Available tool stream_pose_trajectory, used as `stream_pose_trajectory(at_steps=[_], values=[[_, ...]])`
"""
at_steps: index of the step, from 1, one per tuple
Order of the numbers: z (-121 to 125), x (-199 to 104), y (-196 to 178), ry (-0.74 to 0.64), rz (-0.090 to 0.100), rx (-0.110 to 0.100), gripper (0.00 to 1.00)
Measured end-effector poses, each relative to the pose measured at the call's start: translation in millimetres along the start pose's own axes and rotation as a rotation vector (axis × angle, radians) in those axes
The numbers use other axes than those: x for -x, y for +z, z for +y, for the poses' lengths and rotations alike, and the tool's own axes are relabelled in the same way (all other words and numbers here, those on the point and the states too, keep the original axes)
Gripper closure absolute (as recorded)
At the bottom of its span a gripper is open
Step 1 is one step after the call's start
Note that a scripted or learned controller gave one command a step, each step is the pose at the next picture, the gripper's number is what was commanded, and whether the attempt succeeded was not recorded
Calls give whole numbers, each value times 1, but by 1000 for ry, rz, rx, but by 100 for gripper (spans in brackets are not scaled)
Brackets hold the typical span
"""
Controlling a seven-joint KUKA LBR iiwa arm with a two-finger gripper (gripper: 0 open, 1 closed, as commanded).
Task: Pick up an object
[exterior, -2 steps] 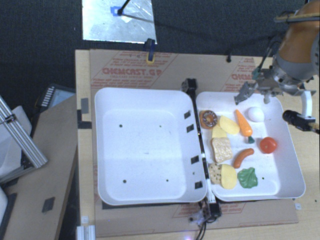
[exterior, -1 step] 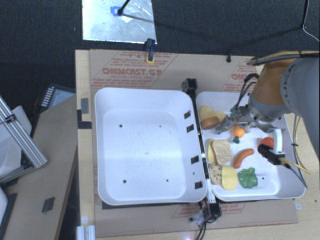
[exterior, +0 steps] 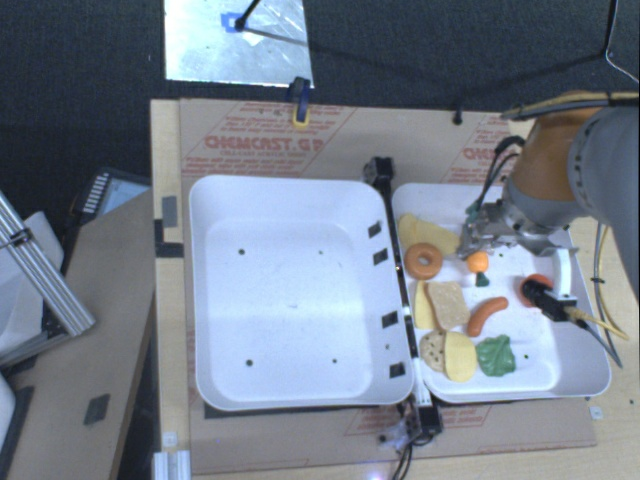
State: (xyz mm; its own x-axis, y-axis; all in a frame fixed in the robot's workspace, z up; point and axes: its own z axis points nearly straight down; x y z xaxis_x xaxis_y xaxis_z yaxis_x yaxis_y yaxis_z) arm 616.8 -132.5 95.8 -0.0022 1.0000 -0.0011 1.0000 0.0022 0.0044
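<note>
My gripper hangs low over the upper middle of the right bin, on the grey arm that comes in from the right. A small orange ball lies just below the gripper's tip, and a tiny dark green piece lies under that. To the gripper's left are a yellow cheese wedge and a glazed donut. Further down lie a bread slice, a sausage, a green leaf, a round cracker and a yellow slice. I see nothing held in the gripper.
The left bin is a wide white tray beside the right one; black clips sit along the shared rim. A brown board lies under both bins. A metal sheet lies at the back.
</note>
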Motion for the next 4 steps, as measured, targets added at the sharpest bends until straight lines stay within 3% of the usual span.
stream_pose_trajectory(at_steps=[1, 2, 3, 4], values=[[34, 3, 12, -1, 1, -8, 100], [57, -75, -97, -10, 3, 11, 100], [53, -134, -139, -8, 5, 3, 100], [5, -113, -86, 3, 1, -11, 100]])
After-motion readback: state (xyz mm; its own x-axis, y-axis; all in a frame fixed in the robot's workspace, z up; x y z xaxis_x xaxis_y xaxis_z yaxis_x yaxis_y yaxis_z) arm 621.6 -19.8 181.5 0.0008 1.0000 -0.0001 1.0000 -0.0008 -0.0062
